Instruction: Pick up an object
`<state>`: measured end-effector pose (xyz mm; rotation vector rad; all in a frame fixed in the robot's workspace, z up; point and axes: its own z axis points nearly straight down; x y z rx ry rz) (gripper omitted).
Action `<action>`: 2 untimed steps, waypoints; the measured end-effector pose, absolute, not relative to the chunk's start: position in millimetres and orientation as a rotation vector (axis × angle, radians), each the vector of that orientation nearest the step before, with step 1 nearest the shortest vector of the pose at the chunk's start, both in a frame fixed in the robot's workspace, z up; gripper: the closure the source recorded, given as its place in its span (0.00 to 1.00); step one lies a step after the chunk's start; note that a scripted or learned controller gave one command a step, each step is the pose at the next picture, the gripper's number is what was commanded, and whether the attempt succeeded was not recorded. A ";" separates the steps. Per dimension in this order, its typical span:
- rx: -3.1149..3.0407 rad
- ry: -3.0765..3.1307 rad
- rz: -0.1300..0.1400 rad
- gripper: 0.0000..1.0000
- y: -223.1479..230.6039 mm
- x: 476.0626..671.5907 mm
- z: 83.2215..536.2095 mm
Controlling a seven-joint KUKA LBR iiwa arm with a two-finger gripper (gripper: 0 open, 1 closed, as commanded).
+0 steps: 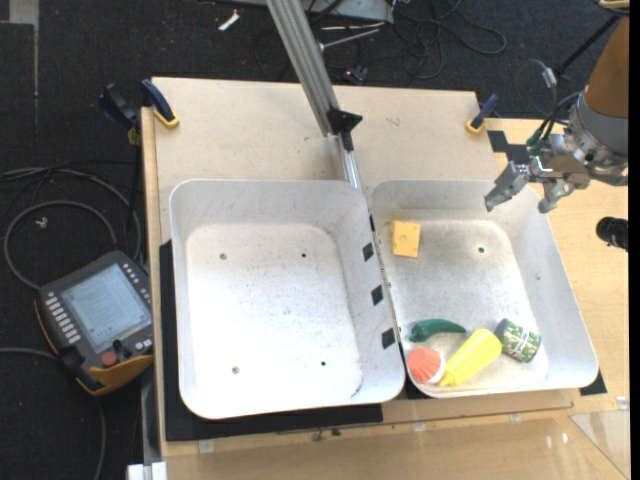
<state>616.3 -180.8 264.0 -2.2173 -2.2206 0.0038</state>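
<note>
Two shallow white bins are sitting side by side on a bench. The left bin [265,298] is offering an open floor. In the right bin [480,288], the middle and far-right floor are lying open. A yellow block [406,239] is sitting near the dividing rims at the back. A cluster is crowding the front edge: a green piece [437,328], a red-orange ball [426,365], a yellow bottle [470,356] and what looks like a green can [519,340]. A slanted metal pole [305,53] is crossing above the bench's back, ending over the bins' shared edge.
</note>
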 end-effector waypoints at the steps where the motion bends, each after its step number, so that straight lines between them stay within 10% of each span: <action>1: -2.218 -2.225 0.001 0.00 -180.5 617.1 266.9; 2: -2.219 -2.217 0.006 0.00 -185.2 615.8 203.8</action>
